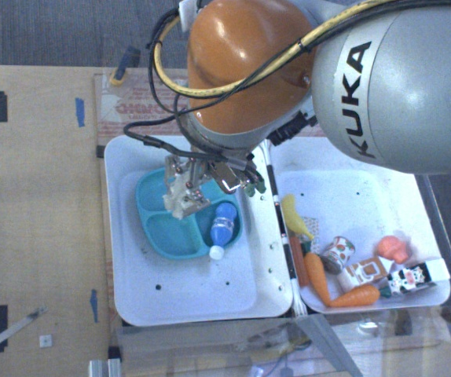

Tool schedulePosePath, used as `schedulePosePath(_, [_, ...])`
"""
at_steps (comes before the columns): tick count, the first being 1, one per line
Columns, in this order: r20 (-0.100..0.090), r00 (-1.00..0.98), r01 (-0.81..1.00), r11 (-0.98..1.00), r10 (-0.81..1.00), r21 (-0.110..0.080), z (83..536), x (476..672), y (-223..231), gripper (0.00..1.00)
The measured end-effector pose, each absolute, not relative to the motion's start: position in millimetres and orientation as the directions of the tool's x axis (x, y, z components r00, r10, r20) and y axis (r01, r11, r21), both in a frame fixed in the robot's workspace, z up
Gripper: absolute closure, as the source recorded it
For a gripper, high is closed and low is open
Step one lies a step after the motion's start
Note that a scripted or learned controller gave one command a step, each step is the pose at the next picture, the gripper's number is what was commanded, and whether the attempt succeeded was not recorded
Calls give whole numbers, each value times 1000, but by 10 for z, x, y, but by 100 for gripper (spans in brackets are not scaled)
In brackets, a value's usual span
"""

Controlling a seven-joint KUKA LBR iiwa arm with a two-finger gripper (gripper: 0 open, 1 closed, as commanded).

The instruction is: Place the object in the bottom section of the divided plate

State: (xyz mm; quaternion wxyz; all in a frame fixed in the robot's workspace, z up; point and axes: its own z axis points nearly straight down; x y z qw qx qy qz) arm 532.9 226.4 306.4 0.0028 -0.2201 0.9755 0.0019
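A blue divided plate [156,234] lies in the left white bin [131,289]. A small blue bottle with a white cap [221,232] rests on the plate's right section, its cap [216,252] hanging past the plate's lower right rim. My gripper [185,196] hangs over the middle of the plate, just left of the bottle. Its pale fingers [180,203] point down at the plate's dividers. I see nothing between them. The big orange wrist band [245,61] hides the far part of the plate and bin.
The right bin [367,187] holds a yellow banana-like piece [295,217], two orange carrots [317,277], a small can [337,253], a pink item [394,247] and a black-and-white toy [411,278]. The wooden bench [37,210] lies left of the bins.
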Motion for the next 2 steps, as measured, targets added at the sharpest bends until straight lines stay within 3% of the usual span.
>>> schedulePosePath(1, [-2, -864, -504, 864, -504, 2, 3122, 5196, 2255, 100])
schedulePosePath(2, [-9, -867, -498, 867, -498, 5, 3224, 5230, 2253, 100])
